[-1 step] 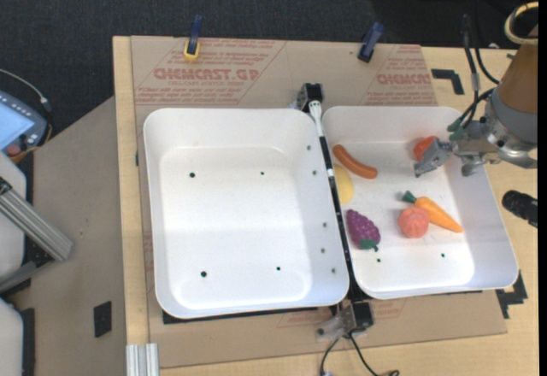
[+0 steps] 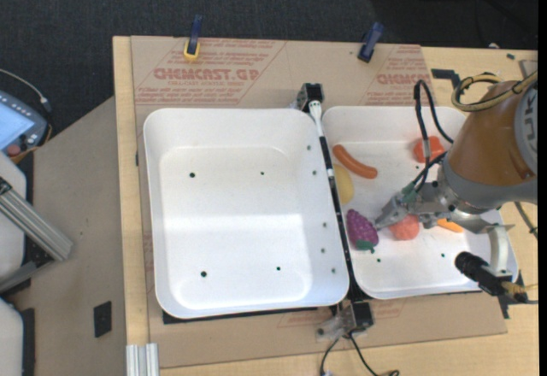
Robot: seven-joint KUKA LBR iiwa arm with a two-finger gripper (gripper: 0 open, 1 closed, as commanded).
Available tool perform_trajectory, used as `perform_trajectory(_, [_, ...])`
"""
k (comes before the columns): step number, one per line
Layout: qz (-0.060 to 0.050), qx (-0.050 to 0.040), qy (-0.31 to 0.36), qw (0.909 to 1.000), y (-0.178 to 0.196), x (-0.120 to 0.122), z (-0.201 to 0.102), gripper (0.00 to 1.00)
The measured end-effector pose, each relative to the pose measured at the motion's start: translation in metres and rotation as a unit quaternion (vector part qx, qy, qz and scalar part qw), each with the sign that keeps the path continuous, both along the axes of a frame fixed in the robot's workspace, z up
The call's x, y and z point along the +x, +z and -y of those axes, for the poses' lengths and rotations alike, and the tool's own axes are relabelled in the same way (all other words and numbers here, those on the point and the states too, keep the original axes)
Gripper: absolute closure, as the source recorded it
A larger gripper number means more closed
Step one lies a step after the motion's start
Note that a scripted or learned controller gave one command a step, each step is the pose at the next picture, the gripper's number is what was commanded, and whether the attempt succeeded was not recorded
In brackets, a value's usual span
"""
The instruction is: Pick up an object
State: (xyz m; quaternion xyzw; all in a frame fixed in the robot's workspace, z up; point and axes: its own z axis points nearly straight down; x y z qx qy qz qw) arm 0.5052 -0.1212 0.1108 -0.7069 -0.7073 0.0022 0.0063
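The right bin [image 2: 402,279] holds several small items. An orange-red sausage [image 2: 355,162] lies near its back left, with a pale yellow piece [image 2: 344,186] just in front of it by the divider. A purple grape bunch [image 2: 361,229] sits at the left front. A red-orange round fruit [image 2: 407,230] lies right of the grapes. My gripper [image 2: 402,212] hangs low directly over that fruit's upper left, partly hiding it. An orange item [image 2: 429,148] sits at the back, and a small orange piece [image 2: 451,226] peeks out under the wrist.
The left bin [image 2: 231,203] lies beside the right one, split from it by a black rim [image 2: 329,186]. The arm's orange-banded body [image 2: 496,143] covers the right bin's right side. Black cables [image 2: 423,109] loop above it. Clamps [image 2: 193,39] stand on the back board.
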Motion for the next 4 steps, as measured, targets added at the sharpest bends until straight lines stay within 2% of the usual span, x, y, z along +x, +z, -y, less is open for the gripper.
perform_trajectory(1, [0.007, -0.0038, 0.000, 1.0000, -0.028, 0.031, 0.019, 0.00])
perform_trajectory(2, [0.009, -0.0041, -0.001, 1.0000, -0.016, 0.031, 0.019, 1.00])
perform_trajectory(3, [0.014, -0.0006, 0.008, 0.9999, 0.081, 0.091, -0.122, 1.00])
perform_trajectory(4, [0.011, -0.0038, -0.002, 0.9999, 0.178, 0.053, -0.078, 1.00])
